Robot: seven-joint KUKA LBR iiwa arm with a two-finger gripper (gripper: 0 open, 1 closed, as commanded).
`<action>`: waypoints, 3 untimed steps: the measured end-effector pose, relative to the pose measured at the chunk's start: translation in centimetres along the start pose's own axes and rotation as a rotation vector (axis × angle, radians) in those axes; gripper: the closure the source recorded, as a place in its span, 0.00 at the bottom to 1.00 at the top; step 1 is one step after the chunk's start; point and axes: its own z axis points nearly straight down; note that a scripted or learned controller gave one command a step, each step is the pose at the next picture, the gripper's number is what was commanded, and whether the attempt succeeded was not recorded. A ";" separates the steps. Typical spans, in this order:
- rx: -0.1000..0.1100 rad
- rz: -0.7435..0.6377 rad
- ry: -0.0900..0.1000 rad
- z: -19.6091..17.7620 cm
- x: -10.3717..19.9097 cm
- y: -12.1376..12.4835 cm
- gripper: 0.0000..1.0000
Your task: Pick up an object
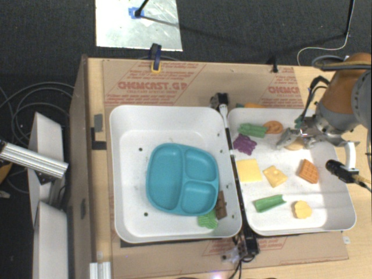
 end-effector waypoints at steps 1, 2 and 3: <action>0.004 -0.010 -0.001 -0.3 3.8 4.1 0.00; -0.002 0.003 -0.002 -0.2 -0.4 0.3 0.00; 0.002 -0.012 -0.001 -0.2 7.6 4.2 0.00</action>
